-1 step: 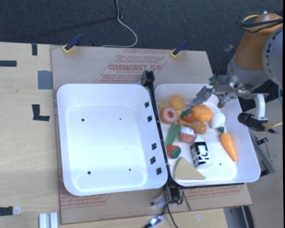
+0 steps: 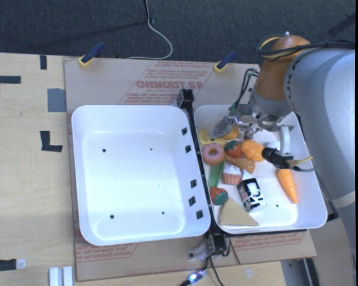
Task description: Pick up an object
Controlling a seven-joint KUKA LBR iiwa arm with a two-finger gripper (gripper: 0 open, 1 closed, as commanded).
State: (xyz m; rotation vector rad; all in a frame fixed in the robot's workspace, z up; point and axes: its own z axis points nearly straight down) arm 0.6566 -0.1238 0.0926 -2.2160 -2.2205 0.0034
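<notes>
A grey KUKA arm [image 2: 322, 100] with an orange band [image 2: 274, 76] above its wrist is reaching in from the right over the right bin [image 2: 310, 219], one of two shallow white bins sitting side by side on a cardboard sheet [image 2: 161, 82] clamped to the wooden bench [image 2: 24, 177]. Its gripper [image 2: 232, 126] is hanging low over the far left part of that bin, just above a pile of toy food; how far it is parted, and whether it is grasping anything, cannot be told from this angle.

The toys are crowding the left and middle of the right bin. A pink-frosted doughnut [image 2: 213, 154] is lying near the divider, with a green vegetable stick [image 2: 215, 174] just below it and a small cupcake [image 2: 232, 174] beside that. A red-and-green piece [image 2: 233, 148] and an orange fruit [image 2: 252, 149] are resting close under the gripper. A yellow piece [image 2: 204, 137] is peeking out at the bin's left wall. A carrot [image 2: 288, 185] is lying apart toward the right, a black-and-white block [image 2: 250, 194] is sitting in the middle, and a pale wedge of cheese [image 2: 237, 215] is resting at the near edge beside a red-and-green strawberry-like piece [image 2: 219, 195].

The left bin [image 2: 89, 124] is lying next to it, and a thin cable [image 2: 158, 34] is trailing across the dark floor beyond.
</notes>
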